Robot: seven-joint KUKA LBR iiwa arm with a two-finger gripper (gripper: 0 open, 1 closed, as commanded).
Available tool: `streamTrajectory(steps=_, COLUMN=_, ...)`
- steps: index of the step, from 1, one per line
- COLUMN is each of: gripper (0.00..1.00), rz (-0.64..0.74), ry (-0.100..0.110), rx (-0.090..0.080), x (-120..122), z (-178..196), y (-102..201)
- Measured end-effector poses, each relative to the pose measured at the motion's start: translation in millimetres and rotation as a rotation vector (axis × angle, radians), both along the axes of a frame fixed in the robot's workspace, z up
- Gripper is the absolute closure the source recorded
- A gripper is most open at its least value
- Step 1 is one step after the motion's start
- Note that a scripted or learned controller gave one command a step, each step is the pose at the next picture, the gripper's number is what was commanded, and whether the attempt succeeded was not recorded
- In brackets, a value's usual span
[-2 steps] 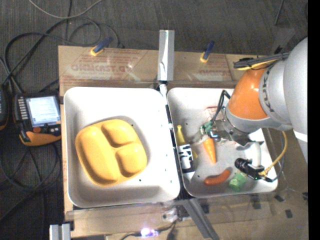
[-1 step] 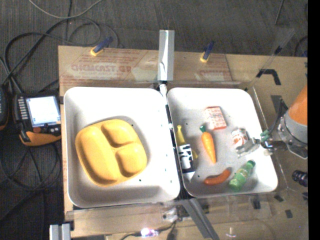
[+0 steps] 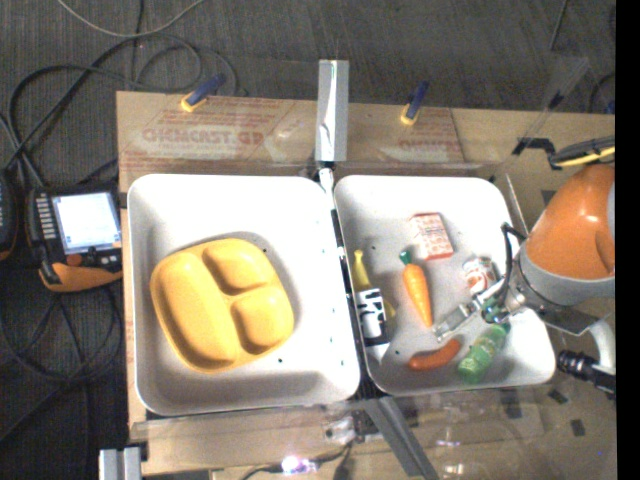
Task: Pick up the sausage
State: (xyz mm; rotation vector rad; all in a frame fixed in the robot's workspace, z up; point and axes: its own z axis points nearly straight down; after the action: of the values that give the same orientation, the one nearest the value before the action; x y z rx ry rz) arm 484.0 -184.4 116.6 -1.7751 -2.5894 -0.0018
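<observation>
The arm (image 3: 578,243) shows a rounded orange band above a grey wrist ring, beside the right bin (image 3: 520,368). Its gripper (image 3: 478,308) is a slim metallic piece with a small green mark, lying over that bin's floor

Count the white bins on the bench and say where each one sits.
2. The left bin holds a yellow divided tray; the right bin, touching it, holds the sausage near its front edge.
</observation>
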Motion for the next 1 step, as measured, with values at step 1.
streamTrajectory(steps=1, gripper=0.00, rz=0.092, ry=0.000, rx=-0.003, x=-0.4, z=-0.5, y=-6.0)
